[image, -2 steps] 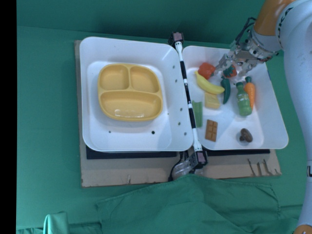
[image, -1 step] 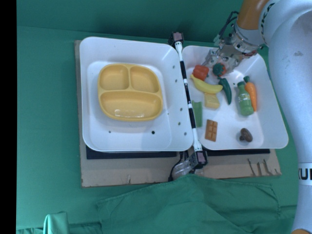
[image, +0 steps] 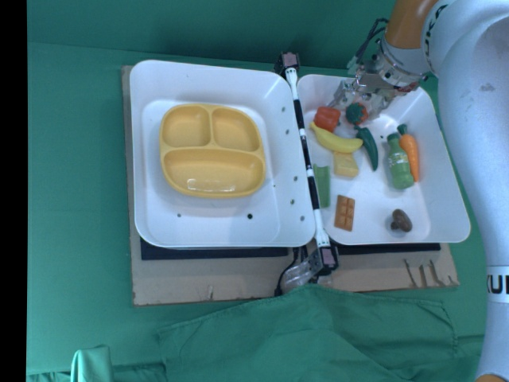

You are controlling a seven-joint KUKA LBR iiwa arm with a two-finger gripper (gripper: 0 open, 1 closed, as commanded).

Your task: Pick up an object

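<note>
Nearest you, at six o'clock, a rumpled green cloth covers the front of the worktop, overlapping the edge of the brown cardboard sheet that lies under both bins.

Moving up, you have the left bin at nine o'clock, holding a yellow divided plate with three compartments. A black-and-white bar runs between the two bins, from a clamp at six o'clock up to another at twelve.

In the right bin at three o'clock, the nearest things are a brown lump toward five o'clock and an orange waffle-like block just left of it. Farther back you see a green stick beside the bar, a pale yellow wedge, a green bottle and a carrot lying side by side. Beyond those lie a banana, a dark green pepper, a red pepper touching the banana's far end, and a small green and red piece at the back.

The claw sits low over that back corner at one o'clock, right above the small green and red piece and just beside the red pepper. You cannot tell from this angle whether it is spread or closed, or whether anything sits in it. The grey arm with its orange band comes in from the right.
</note>
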